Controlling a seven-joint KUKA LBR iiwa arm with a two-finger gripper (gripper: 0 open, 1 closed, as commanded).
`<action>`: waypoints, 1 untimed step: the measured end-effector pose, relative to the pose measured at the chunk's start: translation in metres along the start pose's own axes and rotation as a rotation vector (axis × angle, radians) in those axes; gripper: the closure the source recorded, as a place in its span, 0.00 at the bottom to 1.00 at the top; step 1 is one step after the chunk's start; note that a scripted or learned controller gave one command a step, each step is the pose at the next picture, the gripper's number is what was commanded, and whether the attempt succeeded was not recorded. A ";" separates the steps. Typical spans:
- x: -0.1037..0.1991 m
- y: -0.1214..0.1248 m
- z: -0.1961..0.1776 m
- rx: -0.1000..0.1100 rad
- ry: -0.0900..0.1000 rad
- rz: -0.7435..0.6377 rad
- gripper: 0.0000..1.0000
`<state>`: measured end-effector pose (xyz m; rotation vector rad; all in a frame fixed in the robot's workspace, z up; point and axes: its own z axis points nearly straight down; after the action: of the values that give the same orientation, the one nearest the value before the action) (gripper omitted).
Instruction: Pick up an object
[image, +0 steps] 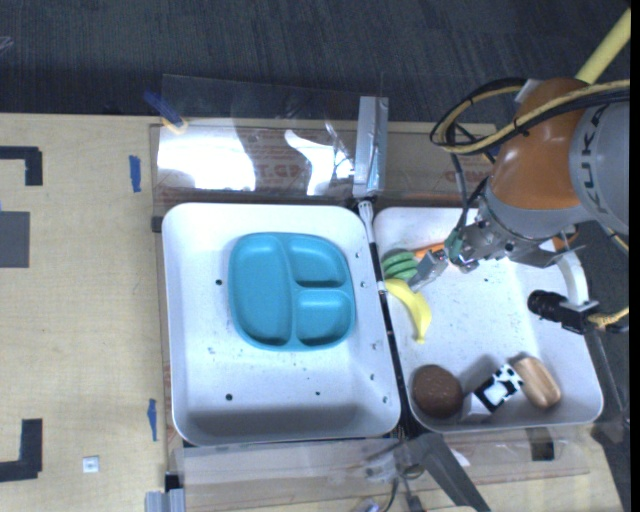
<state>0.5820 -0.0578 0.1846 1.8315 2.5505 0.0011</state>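
Note:
My gripper (436, 264) reaches into the right bin (480, 300) from the right, low over its far left corner. Its tip is right beside a green striped object (400, 264) and a thin orange piece (428, 248). A yellow banana (413, 306) lies just below the tip, apart from it. Nothing visibly sits between the fingers. At the bin's front edge lie a brown round object (437, 390), a black-and-white block (498, 388) and a tan oval object (536, 380).
The left bin (200, 380) holds a blue divided plate (292, 290). A rim divides the two bins (385, 330). A clear plastic sheet (260, 150) and a metal bracket (370, 145) lie behind the bins. The arm's orange band (535, 160) hangs over the right bin's far side.

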 end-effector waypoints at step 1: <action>0.021 -0.003 0.000 0.002 0.002 -0.125 0.00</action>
<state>0.5724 -0.0386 0.1850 1.6698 2.6623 0.0004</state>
